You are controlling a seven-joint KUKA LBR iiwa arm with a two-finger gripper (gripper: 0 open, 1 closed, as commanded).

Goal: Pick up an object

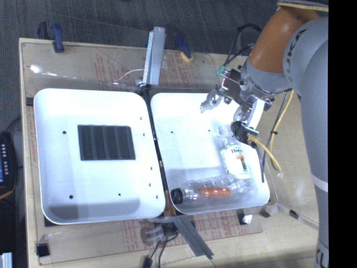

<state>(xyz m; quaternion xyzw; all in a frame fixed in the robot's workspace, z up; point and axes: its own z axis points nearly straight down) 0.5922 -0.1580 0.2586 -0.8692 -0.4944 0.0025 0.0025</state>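
The arm's claw (215, 100) is hanging over the right bin (184, 144), near its far edge, and I cannot tell how open it is. Two bottles are lying in that bin: one (235, 158) by the right wall, one (209, 192) along the near wall. Nothing is looking picked up yet.

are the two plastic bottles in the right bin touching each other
Cannot tell: in the camera view the upright-lying bottle and the black-capped bottle meet near the bin's corner, but clear plastic hides any gap.
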